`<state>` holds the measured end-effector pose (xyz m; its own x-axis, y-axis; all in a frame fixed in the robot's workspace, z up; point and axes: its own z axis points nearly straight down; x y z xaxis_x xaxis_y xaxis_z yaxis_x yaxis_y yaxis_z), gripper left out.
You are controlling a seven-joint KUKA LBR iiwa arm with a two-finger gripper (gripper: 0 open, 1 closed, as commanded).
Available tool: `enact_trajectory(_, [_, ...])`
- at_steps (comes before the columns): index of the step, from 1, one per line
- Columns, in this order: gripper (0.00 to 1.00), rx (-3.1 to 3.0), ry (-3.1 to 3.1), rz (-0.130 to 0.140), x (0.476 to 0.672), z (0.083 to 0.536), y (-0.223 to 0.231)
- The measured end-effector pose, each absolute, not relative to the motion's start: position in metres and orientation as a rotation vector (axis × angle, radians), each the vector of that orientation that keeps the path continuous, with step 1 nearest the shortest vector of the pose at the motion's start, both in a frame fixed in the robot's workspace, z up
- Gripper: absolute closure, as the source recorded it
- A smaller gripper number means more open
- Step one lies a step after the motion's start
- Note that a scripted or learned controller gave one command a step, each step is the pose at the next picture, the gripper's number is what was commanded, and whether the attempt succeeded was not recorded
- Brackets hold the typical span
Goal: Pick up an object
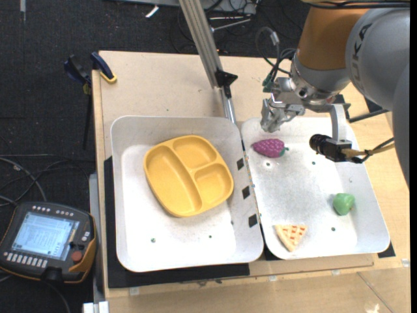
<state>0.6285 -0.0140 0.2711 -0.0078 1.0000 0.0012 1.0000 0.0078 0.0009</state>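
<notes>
Waffle toy [290, 235] lies at 6 o'clock in the right bin [365, 194] (green toy [343, 203] at 3), purple toy [270, 148] at 11, directly beneath gripper [272, 123], grip state indeterminate.

One fixed overhead view, slanting down on both white bins [130, 253], arm [365, 38] entering from the right.

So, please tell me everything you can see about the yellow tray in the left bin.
The yellow divided tray looks like smooth plastic, with rounded corners and three compartments: one long, two smaller. It lies flat and right side up, turned at an angle, on the floor of the left bin, nothing in it. Only the bin touches it.
</notes>
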Motion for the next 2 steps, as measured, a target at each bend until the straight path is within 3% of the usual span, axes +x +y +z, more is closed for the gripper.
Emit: enact_trajectory(2, [1.00, -2.213, -2.229, -0.002, 0.637, 0.252, 0.076])
